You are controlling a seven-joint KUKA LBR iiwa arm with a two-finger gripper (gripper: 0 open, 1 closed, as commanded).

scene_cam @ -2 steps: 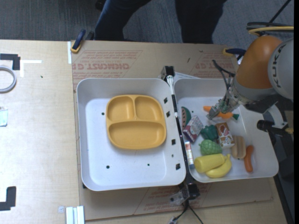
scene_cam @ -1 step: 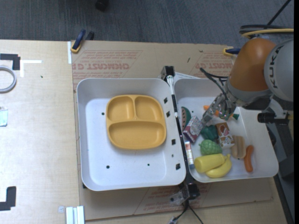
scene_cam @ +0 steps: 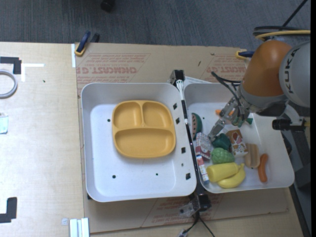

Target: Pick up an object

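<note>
My gripper (scene_cam: pixel 220 126) reaches down into the right bin (scene_cam: pixel 276 181) from the right, its fingertips (scene_cam: pixel 215 131) just above a dark green item (scene_cam: pixel 222 141) in the toy food pile. Nothing shows between the fingers. Around it lie a watermelon slice (scene_cam: pixel 196 122), a green broccoli-like piece (scene_cam: pixel 221 155), yellow bananas (scene_cam: pixel 227 174), a small red-and-white carton (scene_cam: pixel 238 142), a hot dog bun (scene_cam: pixel 253 155) and an orange carrot (scene_cam: pixel 263 167). A wrapped packet (scene_cam: pixel 202 146) rests against the bin's left wall.
The left bin (scene_cam: pixel 94 147) holds a yellow divided plate (scene_cam: pixel 143 128). The bins sit side by side on cardboard over the wooden bench. A blue clip (scene_cam: pixel 82 42) lies at the bench's far edge.
</note>
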